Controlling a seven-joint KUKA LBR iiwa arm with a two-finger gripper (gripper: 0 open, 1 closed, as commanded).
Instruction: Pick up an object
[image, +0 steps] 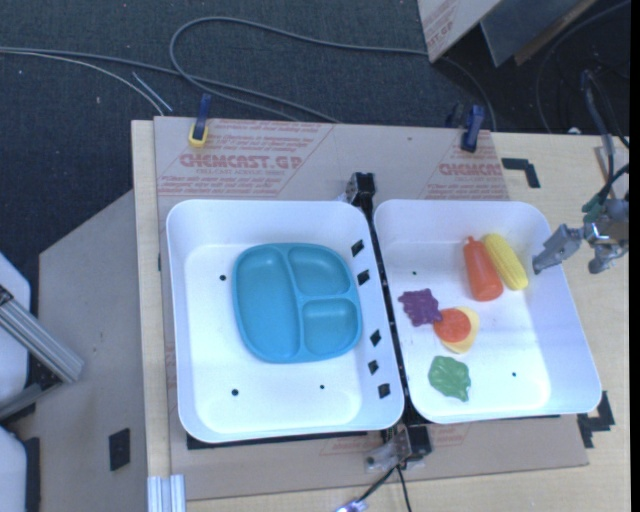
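Here your metal two-finger gripper (572, 250) is hanging with jaws released, grasping nothing, over the right white bin's (560, 345) edge, near the yellow plastic corn cob (506, 261).

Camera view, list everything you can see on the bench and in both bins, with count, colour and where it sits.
bins: 2, white, side by side on the bench
divided plate: 1, blue, middle of the left bin
bottle: 1, orange-red, upper part of the right bin, touching the corn
corn: 1, yellow, just right of the bottle
grapes: 1 bunch, purple, left side of the right bin
round toy food: 1, orange on yellow, centre of the right bin
leafy toy: 1, green, lower part of the right bin
clamps: 2, blue and yellow, far edge of the bench
hand: 1, grey, over the right bin's right rim, holding nothing
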